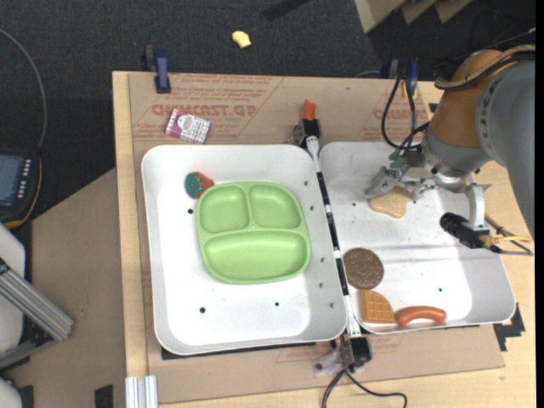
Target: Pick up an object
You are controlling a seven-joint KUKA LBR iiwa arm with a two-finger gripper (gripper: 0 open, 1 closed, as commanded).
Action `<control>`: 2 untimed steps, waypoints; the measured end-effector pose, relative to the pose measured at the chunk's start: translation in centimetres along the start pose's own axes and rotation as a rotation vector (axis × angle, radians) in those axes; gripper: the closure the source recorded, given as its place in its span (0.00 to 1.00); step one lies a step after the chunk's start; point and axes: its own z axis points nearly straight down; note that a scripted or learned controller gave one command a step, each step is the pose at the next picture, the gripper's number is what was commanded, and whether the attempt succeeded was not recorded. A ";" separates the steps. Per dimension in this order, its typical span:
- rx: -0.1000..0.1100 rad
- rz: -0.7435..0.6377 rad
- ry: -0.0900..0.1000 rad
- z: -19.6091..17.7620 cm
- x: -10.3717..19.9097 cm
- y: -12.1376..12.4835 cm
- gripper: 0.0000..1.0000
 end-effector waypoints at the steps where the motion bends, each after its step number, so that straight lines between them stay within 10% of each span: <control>1: 0.003 0.005 -0.001 0.0 -2.6 -0.2 0.00; 2: 0.008 0.000 0.003 0.0 2.3 -0.7 0.00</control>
